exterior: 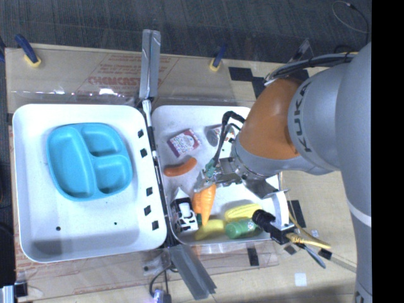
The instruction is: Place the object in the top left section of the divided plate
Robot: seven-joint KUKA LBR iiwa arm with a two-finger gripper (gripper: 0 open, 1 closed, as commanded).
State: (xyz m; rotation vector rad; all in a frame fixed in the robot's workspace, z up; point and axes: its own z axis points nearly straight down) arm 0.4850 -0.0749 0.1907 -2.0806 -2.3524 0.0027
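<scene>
Inspection of the pick stage, right bin.

1. Position. My fingers are low in the right bin, directly over the upper end of the carrot, an orange toy lying roughly upright in the view with its tip toward the bin's near edge. I judge this carrot to be the object in hand, since nothing else sits as close beneath me.

2. State of the fingers. They appear to sit at the carrot's top, touching or nearly so, but the wrist and cabling hide the tips. I cannot tell whether they are open or closed, and I will not claim a hold.

3. Neighbours. A sausage lies just beside me to the left. A purple packet is farther up the bin. A yellow corn piece, a green item and a black-and-white toy crowd the carrot's lower end.

4. Destination. The blue divided plate rests in the left bin, well apart from me, across the bin walls. It has 3 sections. Its top left section is the long one on the view's left side, as I read it.

5. Recommendations.
- Close squarely across the carrot's thick end, not its taper, or it may slip out.
- Lift straight up until clear of the corn piece and the sausage before travelling.
- Carry high over both bin walls.
- Lower well inside the long section before releasing, so the carrot does not roll across a divider.
</scene>
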